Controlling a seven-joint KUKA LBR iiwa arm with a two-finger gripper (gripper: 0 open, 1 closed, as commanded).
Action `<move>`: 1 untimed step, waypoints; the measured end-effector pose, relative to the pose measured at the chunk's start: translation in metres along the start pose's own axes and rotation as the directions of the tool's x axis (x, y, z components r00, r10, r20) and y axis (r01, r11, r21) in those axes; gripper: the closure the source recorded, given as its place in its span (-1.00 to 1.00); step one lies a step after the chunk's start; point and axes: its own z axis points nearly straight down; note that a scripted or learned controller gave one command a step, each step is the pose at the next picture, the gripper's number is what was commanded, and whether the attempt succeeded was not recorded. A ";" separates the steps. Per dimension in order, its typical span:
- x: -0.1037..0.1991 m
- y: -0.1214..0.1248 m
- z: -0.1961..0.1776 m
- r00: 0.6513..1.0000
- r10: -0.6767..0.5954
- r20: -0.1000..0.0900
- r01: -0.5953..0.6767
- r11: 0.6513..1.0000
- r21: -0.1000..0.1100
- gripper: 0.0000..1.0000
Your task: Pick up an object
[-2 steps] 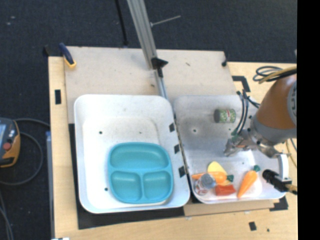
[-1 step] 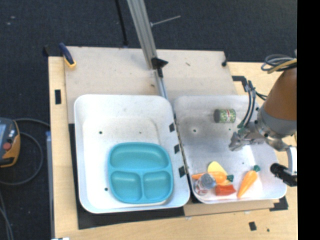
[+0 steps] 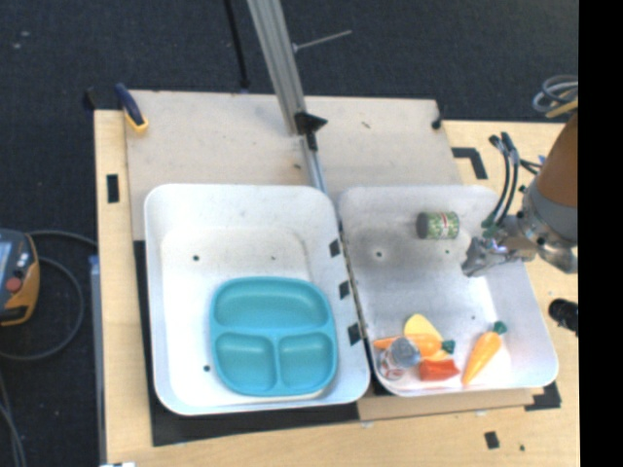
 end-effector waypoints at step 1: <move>0.054 0.019 -0.008 1.000 -0.005 -0.004 0.005 1.000 0.005 1.00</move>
